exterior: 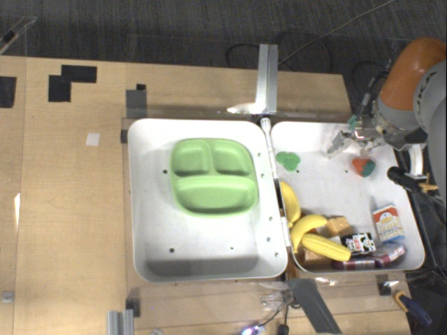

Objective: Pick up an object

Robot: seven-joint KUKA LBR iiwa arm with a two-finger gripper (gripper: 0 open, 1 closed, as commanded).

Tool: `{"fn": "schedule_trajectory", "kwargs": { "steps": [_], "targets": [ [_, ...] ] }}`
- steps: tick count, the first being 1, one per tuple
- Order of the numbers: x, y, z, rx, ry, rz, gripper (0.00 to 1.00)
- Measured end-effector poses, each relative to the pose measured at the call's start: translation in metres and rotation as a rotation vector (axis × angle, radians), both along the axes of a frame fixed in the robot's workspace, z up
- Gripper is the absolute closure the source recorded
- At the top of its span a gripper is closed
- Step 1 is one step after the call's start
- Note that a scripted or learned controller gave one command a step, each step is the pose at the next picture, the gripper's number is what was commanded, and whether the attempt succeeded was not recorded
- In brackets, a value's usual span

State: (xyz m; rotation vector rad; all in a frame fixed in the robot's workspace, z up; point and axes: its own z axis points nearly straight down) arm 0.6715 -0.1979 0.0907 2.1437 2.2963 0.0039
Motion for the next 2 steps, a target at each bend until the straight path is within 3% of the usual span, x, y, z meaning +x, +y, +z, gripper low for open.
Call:
{"fn": "schedule_trajectory", "kwargs": {
  "steps": [1,2],
  "targets": [
    [-0.039,-0.007,-0.003,-0.004,-0.007,0.009,0.00],
    [-0.064,0.016,-0.001,-0.003,-0.009,-0.001,0.00]
  ]
}}
